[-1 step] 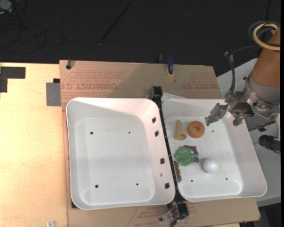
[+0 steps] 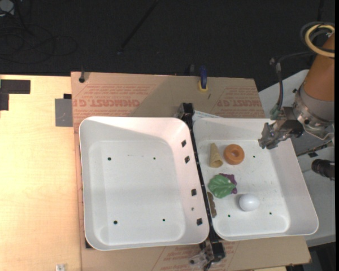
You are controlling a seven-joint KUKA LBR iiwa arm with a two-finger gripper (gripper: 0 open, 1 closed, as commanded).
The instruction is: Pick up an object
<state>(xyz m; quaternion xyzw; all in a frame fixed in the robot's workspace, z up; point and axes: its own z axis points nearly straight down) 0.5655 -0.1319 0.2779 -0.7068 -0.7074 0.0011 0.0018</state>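
Note:
In the right bin (image 2: 294, 208) lie an orange ring-shaped donut (image 2: 234, 154), a tan cone (image 2: 215, 155), a green leafy piece with a purple bit (image 2: 222, 185) and a white ball (image 2: 248, 202). My gripper (image 2: 269, 139) hangs over the bin's upper right part, to the right of the donut and apart from it. Nothing shows between its fingers, and their spread is too small and dark to read.
The left bin (image 2: 96, 151) sits beside the right one, joined by a black clip strip (image 2: 193, 168). Cardboard (image 2: 135, 97) lies under both bins. Cables and arm hardware (image 2: 322, 165) crowd the right edge. A wooden bench surface (image 2: 28, 179) extends left.

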